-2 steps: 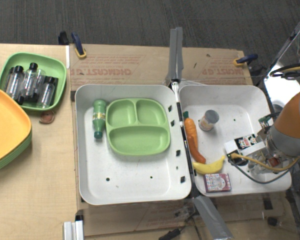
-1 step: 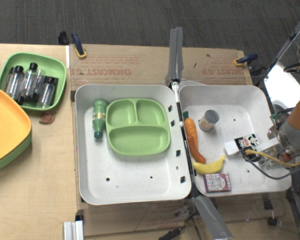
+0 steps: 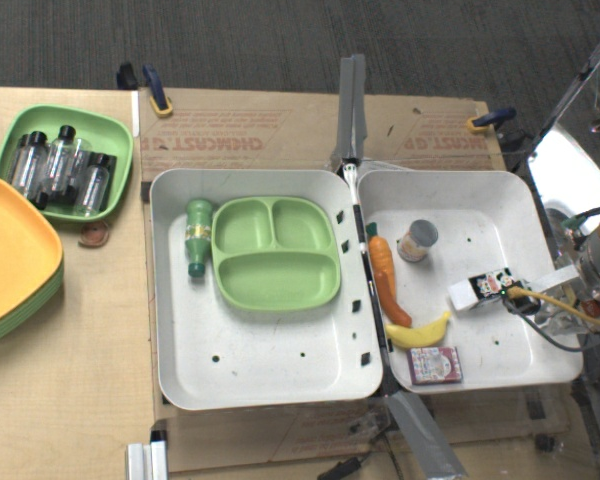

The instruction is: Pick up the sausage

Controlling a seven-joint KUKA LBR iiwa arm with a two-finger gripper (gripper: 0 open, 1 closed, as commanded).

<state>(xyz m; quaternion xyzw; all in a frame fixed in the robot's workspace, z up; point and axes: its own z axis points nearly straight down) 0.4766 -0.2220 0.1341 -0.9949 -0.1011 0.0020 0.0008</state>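
Where the arm enters at the 3 o'clock rim of the right bin (image 3: 450, 180), the gripper (image 3: 572, 304) sits amid looped cables, low over the bin's edge; whether it is spread or pressed together cannot be told at this angle, and nothing is seen pinched in it. Just to its 9 o'clock lies a white box (image 3: 480, 290), tilted, probably the nearest obstacle on a straight path inward. Beyond that, towards 10 o'clock, a small can (image 3: 417, 239) stands upright near the bin's middle. At the 7 o'clock corner lies a pink card (image 3: 435, 365), with a banana (image 3: 418, 332) touching its upper edge.

The sausage (image 3: 396, 312), taken to be the short reddish curved piece, lies against the bin's 9 o'clock wall, its lower end touching the banana and its upper end meeting a carrot (image 3: 380, 263) that runs on towards 12 o'clock. Being crowded by the wall and two neighbours, it likely allows a clean pinch only across its width, from above.

The gripper and sausage are well apart, so the reach appears not yet made. In the left bin (image 3: 180, 368), a green tray (image 3: 275, 253) and bottle (image 3: 198, 236) play no part.
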